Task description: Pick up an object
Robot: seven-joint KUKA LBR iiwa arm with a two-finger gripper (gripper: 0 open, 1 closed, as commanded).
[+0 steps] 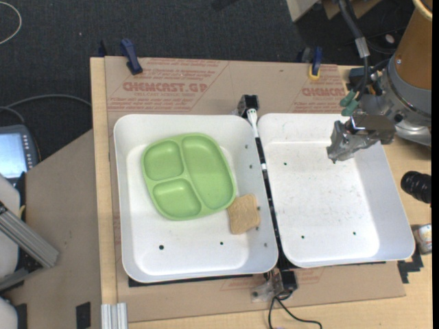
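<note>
The left bin point(130, 184) holds both candidates; a green divided plate point(188, 175) lies flat near the bin's middle, its three compartments up, and a tan sponge-like block point(243, 214) sits at the plate's four o'clock, touching or just overlapping its rim; which of the two, I cannot tell. Both look simply set down for picking, lying loose on the floor of the bin with room around them on most sides; the block is close to the bin's three o'clock wall, which I judge could crowd a grasp from that side.

The right bin point(329, 204) shows only dark specks on its floor; over its one o'clock corner hangs the gripper point(341, 149), well apart from both objects and nothing visible between its fingers; whether they are spread or closed I cannot tell, since the grey metal blurs into one mass. The pick seems not yet begun.

The arm is cut off at the frame's three o'clock edge; the gripper's height above the bin is hard to judge from this slant.
</note>
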